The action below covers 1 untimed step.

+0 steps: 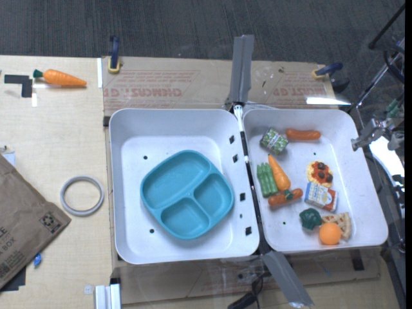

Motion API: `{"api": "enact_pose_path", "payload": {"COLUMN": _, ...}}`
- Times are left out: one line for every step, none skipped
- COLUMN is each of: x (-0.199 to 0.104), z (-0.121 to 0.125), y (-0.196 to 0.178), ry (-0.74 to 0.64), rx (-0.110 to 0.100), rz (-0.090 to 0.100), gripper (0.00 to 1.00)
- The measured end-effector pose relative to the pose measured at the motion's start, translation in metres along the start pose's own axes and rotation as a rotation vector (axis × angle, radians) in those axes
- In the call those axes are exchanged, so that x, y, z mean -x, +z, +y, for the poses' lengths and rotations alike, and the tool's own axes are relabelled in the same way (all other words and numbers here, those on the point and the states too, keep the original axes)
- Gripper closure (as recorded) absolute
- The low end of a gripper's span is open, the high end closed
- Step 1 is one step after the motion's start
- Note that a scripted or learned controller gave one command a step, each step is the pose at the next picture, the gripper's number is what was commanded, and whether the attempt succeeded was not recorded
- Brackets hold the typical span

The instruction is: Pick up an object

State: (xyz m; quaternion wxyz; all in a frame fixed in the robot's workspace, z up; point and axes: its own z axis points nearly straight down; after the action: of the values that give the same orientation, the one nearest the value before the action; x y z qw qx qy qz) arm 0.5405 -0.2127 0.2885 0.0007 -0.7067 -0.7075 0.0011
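The right bin (360, 172) holds several toy foods. A green leafy bundle (275, 140) and a brown sausage (302, 134) lie at its far side. In the middle, an orange carrot (278, 171) lies next to a bunch of green stalks (265, 179), with a red and green pepper (284, 199) just below. Further right are a round tart with berries (319, 171) and a small carton (320, 197). A dark green vegetable (309, 219), an orange (329, 234) and a cracker slice (344, 223) sit near the front.
The left bin (125, 172) holds a blue divided plate (187, 194). On the bench to the left are a toy carrot (60, 78), a grey tape ring (82, 194) and a cardboard box (22, 227). Cables and a metal bracket (370, 137) stand past the right bin.
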Motion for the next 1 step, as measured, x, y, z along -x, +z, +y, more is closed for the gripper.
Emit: {"api": "enact_pose_path", "payload": {"x": -0.0462, "z": 0.0269, "y": 0.0985, "ry": -0.089, "rx": -0.001, "rz": 0.0, "gripper": 0.0}}
